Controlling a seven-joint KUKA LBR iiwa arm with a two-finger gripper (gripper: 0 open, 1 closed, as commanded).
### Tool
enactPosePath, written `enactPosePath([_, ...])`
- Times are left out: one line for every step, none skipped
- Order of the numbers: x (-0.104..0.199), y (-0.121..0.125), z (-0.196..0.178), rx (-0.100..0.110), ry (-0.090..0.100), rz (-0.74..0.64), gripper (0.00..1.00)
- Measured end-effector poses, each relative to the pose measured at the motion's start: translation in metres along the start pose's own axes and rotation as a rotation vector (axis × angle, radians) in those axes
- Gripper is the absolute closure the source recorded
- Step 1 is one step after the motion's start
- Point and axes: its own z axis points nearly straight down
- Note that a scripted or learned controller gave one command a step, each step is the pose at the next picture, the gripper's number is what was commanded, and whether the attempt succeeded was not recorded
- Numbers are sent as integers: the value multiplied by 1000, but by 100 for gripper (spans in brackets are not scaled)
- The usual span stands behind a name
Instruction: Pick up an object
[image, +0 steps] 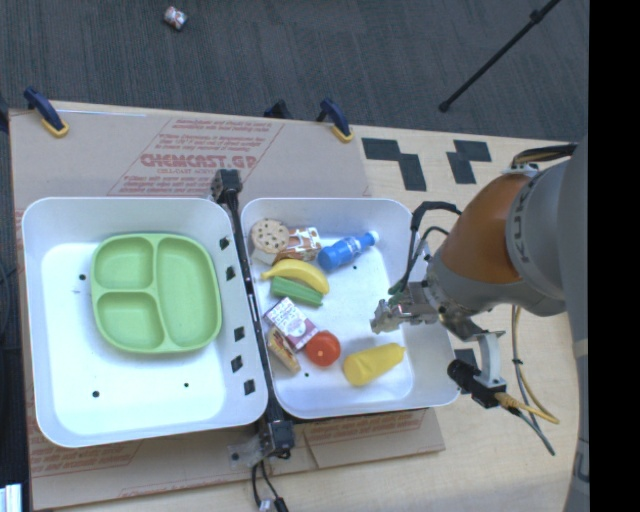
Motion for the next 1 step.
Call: enactPosePath([0, 1, -10, 0, 0, -4, 100])
